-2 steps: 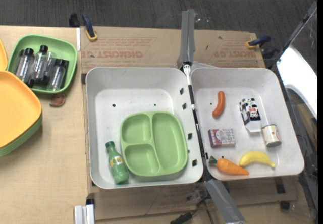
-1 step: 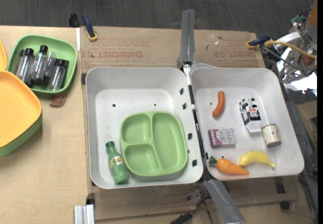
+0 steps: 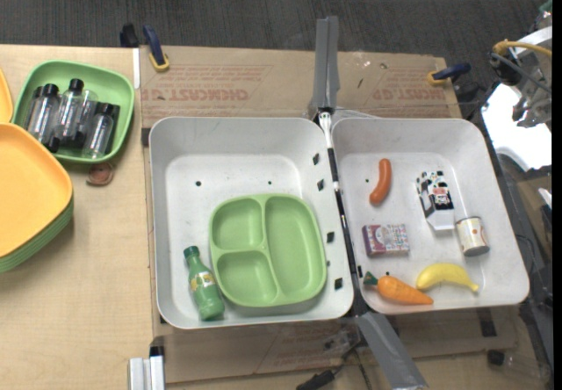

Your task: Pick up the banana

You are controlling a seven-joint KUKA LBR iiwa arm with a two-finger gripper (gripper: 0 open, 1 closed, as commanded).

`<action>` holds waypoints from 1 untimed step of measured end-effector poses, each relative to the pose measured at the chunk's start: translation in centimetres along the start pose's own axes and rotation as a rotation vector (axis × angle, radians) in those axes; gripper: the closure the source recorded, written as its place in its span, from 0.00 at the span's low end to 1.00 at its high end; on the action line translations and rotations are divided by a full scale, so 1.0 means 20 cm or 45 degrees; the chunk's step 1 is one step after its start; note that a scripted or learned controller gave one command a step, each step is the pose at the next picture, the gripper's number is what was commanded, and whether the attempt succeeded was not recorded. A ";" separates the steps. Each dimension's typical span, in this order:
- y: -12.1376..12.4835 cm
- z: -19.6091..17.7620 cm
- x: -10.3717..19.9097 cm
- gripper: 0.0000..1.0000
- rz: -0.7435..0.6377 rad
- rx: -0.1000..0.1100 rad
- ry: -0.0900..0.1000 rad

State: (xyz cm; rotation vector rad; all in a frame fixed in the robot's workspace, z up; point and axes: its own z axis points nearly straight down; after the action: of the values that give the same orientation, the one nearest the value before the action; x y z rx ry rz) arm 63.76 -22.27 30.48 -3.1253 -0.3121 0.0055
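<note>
The yellow banana (image 3: 448,277) lies on its side in the right white bin (image 3: 494,170), close to the bin's front right corner. Its curve arches away from the front wall. An orange carrot (image 3: 399,290) rests just left of it, nearly touching its left tip. A small cylindrical can (image 3: 472,235) lies just behind the banana.
The right bin also holds a sausage (image 3: 379,181), a purple box (image 3: 386,240) and a black-and-white packet (image 3: 436,195). In the left bin (image 3: 176,160) are a green divided plate (image 3: 266,249) and a green bottle (image 3: 203,283). Off to the left stand a green tray of bottles (image 3: 75,111) and orange plates (image 3: 26,204).
</note>
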 end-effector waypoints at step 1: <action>0.00 -0.23 0.00 1.00 -0.004 0.001 0.000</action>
State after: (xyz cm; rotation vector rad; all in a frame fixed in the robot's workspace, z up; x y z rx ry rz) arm 63.74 -22.25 35.12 -3.1242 -0.3173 0.0060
